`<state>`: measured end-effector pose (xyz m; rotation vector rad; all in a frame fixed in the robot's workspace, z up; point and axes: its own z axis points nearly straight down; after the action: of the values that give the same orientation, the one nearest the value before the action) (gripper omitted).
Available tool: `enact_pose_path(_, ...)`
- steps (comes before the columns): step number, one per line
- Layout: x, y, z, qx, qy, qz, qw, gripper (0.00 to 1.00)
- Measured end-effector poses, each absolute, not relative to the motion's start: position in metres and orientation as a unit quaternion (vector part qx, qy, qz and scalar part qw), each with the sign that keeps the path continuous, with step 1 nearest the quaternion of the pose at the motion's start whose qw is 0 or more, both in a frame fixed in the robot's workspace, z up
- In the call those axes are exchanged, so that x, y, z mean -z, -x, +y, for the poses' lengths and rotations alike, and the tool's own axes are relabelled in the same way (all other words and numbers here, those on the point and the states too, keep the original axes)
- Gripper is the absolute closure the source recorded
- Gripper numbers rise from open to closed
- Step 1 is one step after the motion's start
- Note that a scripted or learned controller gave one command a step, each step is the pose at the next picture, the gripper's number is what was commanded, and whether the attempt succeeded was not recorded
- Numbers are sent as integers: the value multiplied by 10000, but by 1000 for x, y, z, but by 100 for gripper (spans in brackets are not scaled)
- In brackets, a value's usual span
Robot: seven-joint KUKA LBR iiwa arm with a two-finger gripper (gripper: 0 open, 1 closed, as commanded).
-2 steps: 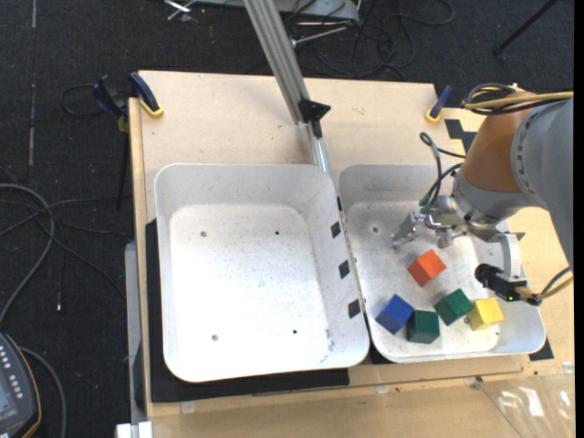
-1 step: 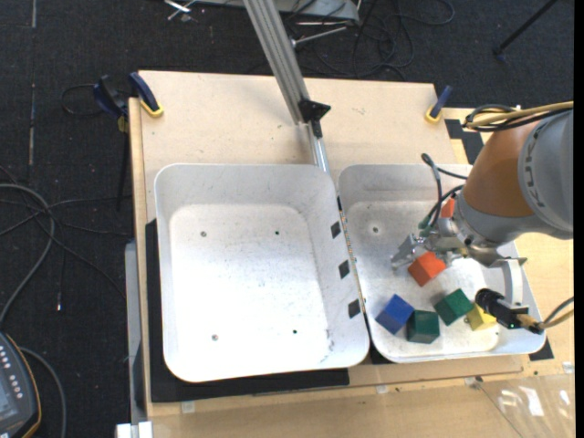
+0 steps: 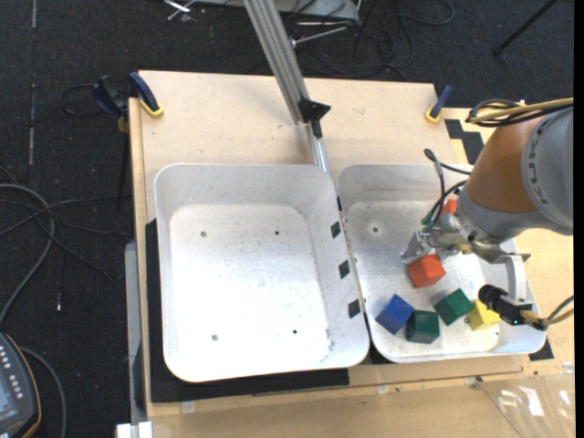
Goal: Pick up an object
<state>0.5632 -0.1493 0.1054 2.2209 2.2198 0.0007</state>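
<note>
Overhead, you saw the grey arm (image 3: 534, 167) reach in from the right, its orange band bent down over the right bin (image 3: 383, 185). The wrist pointed down and to the left, ending at the end effector (image 3: 425, 254), which sat low inside that bin. You could not tell whether it was apart or together, because the wrist hid much of it. Right under its tip lay an orange block (image 3: 426, 270), touching or nearly touching it; you could not say it was gripped. Nearer the front rim lay a blue block (image 3: 395, 313), a dark green block (image 3: 422, 326) just beside it, a second green block (image 3: 453, 306), and a yellow block (image 3: 482, 315). Both bins, including the left bin (image 3: 242, 272), rested side by side on the desk (image 3: 228, 121).
</note>
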Motion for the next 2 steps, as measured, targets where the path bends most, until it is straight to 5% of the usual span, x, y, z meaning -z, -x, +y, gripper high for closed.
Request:
enact_pose_path(1,-200,-578,-75,-35,-7041,7101,22,100)
enact_pose_path(2,-254,-650,-7,-41,-7034,7108,42,100)
